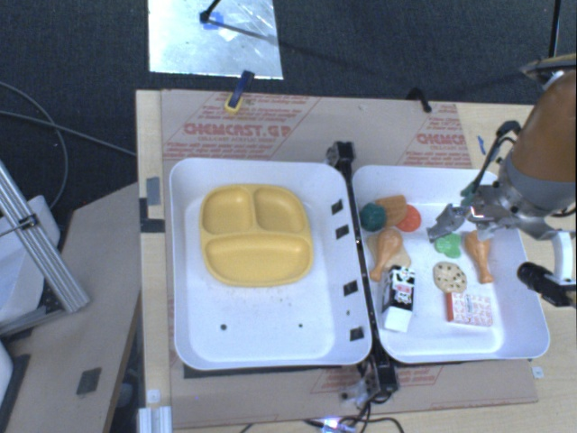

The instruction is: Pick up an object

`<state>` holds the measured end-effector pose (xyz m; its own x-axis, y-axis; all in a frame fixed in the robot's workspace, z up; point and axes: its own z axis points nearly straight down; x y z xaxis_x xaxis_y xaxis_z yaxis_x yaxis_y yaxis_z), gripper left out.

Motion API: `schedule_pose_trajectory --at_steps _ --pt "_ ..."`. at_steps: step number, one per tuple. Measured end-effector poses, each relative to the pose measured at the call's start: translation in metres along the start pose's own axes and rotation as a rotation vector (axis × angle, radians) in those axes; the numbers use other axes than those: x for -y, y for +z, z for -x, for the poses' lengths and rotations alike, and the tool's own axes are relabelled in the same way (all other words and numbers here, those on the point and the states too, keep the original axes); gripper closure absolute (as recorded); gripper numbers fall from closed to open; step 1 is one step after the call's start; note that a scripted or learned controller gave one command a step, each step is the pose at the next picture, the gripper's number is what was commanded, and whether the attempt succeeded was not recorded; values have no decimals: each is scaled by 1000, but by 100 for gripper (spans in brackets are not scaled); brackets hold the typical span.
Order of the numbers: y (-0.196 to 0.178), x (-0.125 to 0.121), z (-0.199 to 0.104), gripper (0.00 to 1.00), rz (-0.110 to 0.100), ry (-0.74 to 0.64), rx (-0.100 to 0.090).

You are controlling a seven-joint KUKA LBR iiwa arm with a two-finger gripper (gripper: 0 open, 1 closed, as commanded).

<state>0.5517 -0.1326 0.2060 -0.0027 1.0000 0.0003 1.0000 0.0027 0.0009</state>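
A yellow divided plate (256,234) is lying in the left bin (185,332), while the right bin (518,336) is holding a teal ball (372,216), an orange piece (402,213), two drumsticks (387,248) (480,256), a black-and-white carton (399,296), a cookie (448,276), a green piece (448,243) and a red-and-white packet (471,308). The gripper (453,222) is hovering low over the green piece by the right drumstick, with the arm (545,147) reaching in from the right. Its fingers are looking slightly parted with nothing visibly held between them, though how far apart they are is hard to tell.
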Motion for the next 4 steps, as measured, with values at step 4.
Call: schedule_pose_trajectory --at_steps 4 --pt "-59 63 -136 0 10 -5 -1"
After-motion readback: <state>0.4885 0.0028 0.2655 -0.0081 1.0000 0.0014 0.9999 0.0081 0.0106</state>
